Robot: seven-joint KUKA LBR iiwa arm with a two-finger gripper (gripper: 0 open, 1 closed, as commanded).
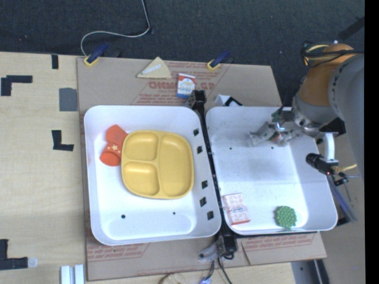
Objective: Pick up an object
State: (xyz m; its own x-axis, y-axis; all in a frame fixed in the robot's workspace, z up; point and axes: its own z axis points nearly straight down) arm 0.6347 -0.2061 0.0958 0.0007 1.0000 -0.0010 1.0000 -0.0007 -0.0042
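Camera view: two white bins. Left bin (95, 176) holds one yellow plate (158, 163), one orange object (113, 145). Right bin (308, 218) holds one card (236, 208), one green object (286, 216). Gripper (260, 136) is above right bin's upper part; jaw state cannot be told.

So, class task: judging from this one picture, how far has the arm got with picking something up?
Done: the claw has reached the upper part of the right bin. In hand: nothing shows between its fingers. Left: choosing and lifting an object. The green ball and red-and-white packet lie at that bin's near edge, apart from the claw; the yellow tray and orange piece sit in the left bin.
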